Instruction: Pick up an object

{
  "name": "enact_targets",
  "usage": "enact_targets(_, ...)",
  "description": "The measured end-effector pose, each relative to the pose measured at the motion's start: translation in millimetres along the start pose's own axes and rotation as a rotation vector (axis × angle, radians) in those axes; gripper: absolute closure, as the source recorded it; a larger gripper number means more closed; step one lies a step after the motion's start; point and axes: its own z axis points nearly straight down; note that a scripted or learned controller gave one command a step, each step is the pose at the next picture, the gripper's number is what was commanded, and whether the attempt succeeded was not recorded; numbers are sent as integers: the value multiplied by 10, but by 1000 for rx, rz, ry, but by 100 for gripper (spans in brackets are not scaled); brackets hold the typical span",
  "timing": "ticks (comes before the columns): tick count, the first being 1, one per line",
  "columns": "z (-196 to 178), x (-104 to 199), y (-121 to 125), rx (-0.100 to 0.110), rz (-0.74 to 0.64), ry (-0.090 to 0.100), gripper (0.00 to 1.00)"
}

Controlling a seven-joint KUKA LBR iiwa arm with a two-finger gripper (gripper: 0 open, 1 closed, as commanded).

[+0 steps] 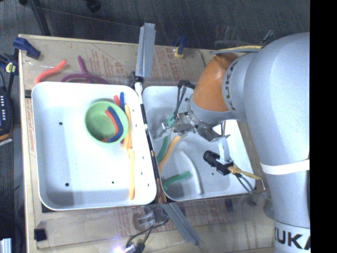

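Green strip (169, 122) (a thin flexible piece, one of several loose items) lies at the upper left of the right bin (239, 191), right at the fingers (175, 121). Whether the fingers are spread or pressed together cannot be told, nor whether the strip sits between them. Just below, a yellow-orange strip (167, 151) runs diagonally along the bin floor, and a second green piece (176, 178) lies near the lower wall. The grey arm (274, 99) reaches in from the right. The left bin (47, 141) holds a green bowl (107, 122) with coloured strips. The step appears to be the grasp itself; next comes a firm closure, then a straight lift clear of the bin wall.
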Motion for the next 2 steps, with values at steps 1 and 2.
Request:
enact_targets(1,-94,4,1,1,-1,2,100)
enact_targets(2,-94,4,1,1,-1,2,0)
